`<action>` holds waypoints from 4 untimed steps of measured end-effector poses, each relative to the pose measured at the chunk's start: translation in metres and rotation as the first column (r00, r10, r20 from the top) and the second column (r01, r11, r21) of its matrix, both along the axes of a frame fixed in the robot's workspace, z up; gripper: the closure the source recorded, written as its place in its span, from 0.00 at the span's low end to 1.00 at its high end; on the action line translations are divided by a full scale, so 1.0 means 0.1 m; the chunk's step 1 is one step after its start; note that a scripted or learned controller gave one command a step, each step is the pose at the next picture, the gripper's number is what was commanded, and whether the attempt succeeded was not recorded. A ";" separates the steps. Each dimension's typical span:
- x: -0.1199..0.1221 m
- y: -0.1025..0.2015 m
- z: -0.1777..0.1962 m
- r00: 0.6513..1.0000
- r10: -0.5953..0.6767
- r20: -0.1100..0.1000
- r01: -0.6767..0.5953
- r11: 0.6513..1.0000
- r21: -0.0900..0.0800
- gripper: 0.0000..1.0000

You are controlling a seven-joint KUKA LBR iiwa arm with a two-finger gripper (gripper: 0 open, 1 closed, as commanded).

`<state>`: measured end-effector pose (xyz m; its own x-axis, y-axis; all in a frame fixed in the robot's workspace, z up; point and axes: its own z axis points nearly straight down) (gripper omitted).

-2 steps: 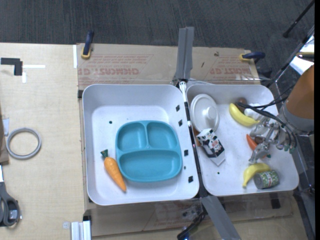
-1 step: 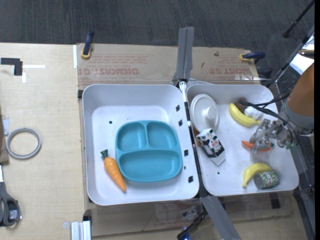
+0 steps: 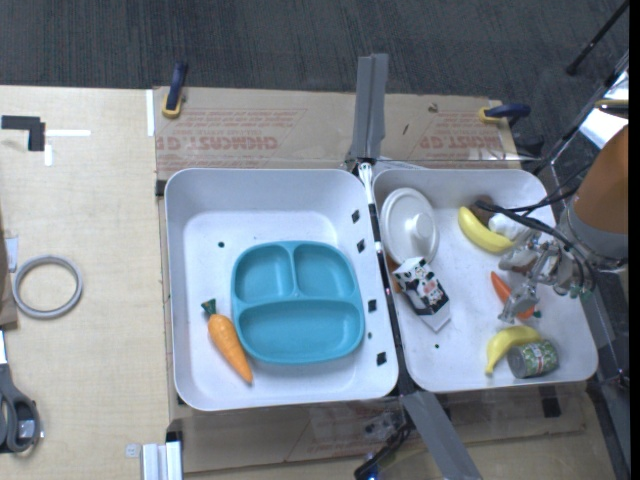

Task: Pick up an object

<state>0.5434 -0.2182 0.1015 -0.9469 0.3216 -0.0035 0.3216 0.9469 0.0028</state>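
A: Several loose things in the right bin (image 3: 470,171). Closest to the gripper (image 3: 522,303): the orange piece (image 3: 497,286), just to its left, about mid-bin on the bare floor.

B: Holding anything?

A: Nothing visible in its grasp. Open or shut: impossible to tell, with too much cable and glare around it.

B: Handling of the orange piece?

A: Probably light, stiff, smooth plastic, and a bit slippery. Small and lying flat, so little to catch. Best taken across the narrow width near the middle, straight from above.

B: Fragile?

A: Unlikely. More risk of squirting out sideways than of breaking.

B: Other candidates close by?

A: Lower banana (image 3: 508,344), near the front wall and touching or just beside the can (image 3: 533,359). Likely a hollow toy: light, firm, curved. Best pinched across the thick middle, not at the tapered ends. Crowded by the can, though, so awkward on that side.

B: And the can?

A: Hard and round, apparently on its side, so prone to roll. Heavier than the rest if full. Poor first choice.

B: Farther off?

A: Upper banana (image 3: 480,232) near the back, with clear room on its left. Bowl (image 3: 410,226) upside down in the back left corner, smooth and domed, hard to pinch. Cow-print box (image 3: 424,290) by the left wall, boxy, easy across flat faces.

B: Left bin (image 3: 260,178)?

A: Blue plate (image 3: 297,303) and carrot (image 3: 229,343), well apart from the gripper.
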 end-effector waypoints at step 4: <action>-0.30 -0.02 0.00 0.994 -0.109 0.001 0.109 0.994 -0.003 1.00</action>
<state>0.5134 -0.2202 0.1017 -0.9062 0.4229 -0.0051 0.4229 0.9062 0.0003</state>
